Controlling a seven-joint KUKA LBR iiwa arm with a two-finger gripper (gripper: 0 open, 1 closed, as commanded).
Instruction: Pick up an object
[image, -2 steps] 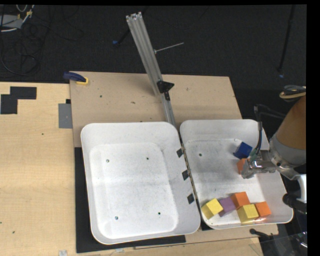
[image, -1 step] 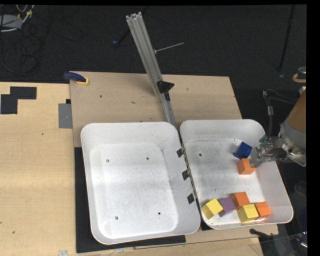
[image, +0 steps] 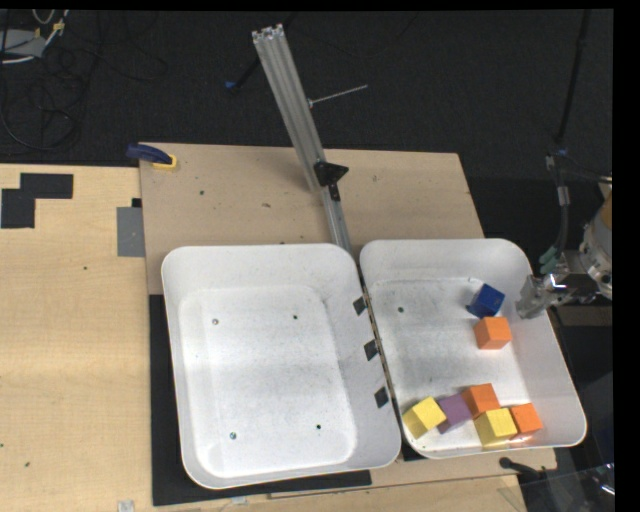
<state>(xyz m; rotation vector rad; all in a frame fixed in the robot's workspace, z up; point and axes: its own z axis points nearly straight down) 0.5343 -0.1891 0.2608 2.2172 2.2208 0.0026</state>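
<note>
The right bin (image: 440, 262) holds a blue cube (image: 487, 299) with an orange cube (image: 492, 332) just in front of it. Near its front wall lie a yellow cube (image: 426, 414), a purple cube (image: 455, 408), an orange cube (image: 482, 397), a second yellow cube (image: 495, 426) and another orange cube (image: 526, 418), packed close together. My gripper (image: 535, 292) sits at the right rim of this bin, just right of the blue cube, with nothing seen between its fingers.
The left bin (image: 190, 268) lies beside the right one, with black clips (image: 370, 349) along the shared edge. A slanted aluminium rail (image: 298, 120) rises behind the bins. A blue and yellow clamp (image: 152, 155) sits at the bench's back left corner.
</note>
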